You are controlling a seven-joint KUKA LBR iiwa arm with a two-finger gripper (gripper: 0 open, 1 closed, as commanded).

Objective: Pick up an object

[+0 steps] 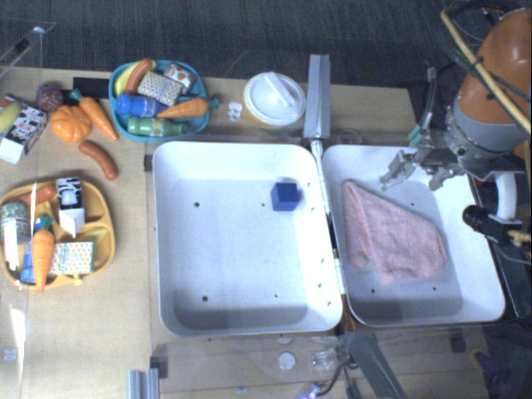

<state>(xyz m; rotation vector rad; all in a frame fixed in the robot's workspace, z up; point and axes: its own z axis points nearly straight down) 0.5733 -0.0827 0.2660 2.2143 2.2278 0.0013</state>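
- Right now the gripper (420, 166) hangs over the far right corner of the right bin (482, 306), with the grey wrist and orange band just behind it.
- Its metal fingers look splayed apart, a fairly wide stance, and nothing sits between them.
- Just below and in front of the fingertips lies a pink cloth (391, 235), spread flat across the bin floor; its nearest corner is close to the gripper but apart from it.
- Further off, across the divider, a small blue block (285, 195) sits alone in the left bin (233, 306).
- So, by my reckoning, the pick is barely started: nothing grasped, nothing lifted.
- What's left is the whole job: choose a target, descend, close, raise. The cloth looks the handier candidate.
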